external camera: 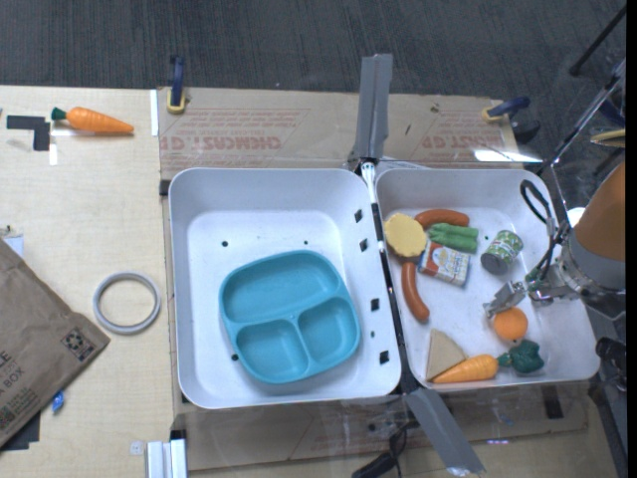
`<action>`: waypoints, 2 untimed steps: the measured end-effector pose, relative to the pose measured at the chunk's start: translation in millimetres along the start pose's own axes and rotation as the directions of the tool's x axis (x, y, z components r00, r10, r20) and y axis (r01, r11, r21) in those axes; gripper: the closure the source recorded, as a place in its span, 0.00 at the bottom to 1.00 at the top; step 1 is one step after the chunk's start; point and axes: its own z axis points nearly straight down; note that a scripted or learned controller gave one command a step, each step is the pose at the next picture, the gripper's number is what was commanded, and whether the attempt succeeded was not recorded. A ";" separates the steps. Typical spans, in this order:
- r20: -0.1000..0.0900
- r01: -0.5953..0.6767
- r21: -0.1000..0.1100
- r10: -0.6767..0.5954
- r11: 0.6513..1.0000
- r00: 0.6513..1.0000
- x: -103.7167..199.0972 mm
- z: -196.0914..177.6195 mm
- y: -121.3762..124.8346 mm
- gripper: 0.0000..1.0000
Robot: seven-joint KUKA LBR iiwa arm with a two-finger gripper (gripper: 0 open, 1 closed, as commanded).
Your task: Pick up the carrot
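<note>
Metal fingers of the gripper [510, 297] hang over the right bin [460, 180], low in its right half, and from where I stand I cannot tell whether they are parted or pressed together; nothing sits between them that I can make out. They point leftward and slightly down, with the small orange fruit [510, 325] just beneath the tips. Behind them the arm [597, 237] comes in from the right, its orange band bulging over the bin's right rim.

Just below the orange fruit lies the carrot [466, 369], near the bin's front wall. Its long axis runs almost level, tilted a little upward to the right. The thin tip points left toward the bin's front-left corner, and the thick end points right, where it meets a dark green broccoli piece [526, 358]. A pale wedge of cheese [442, 351] touches the carrot from above on its left part.

Farther up sit a green can [503, 250], a small juice carton [447, 264], a green vegetable [453, 235], two sausages [415, 292] and a yellow round piece [405, 235].

Across the divider, the left bin [199, 267] holds a blue divided plate [289, 316]. On the bench to the left lie a second carrot [97, 121], well apart from everything, and a grey tape ring [126, 301].
</note>
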 end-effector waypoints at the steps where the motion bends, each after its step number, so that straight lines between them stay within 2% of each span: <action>1: 0.000 -0.004 -0.001 0.004 1.000 1.000 -0.5 -8.6 0.2 1.00; 2: 0.000 0.357 -0.001 -0.357 0.934 0.934 30.4 0.0 -17.5 1.00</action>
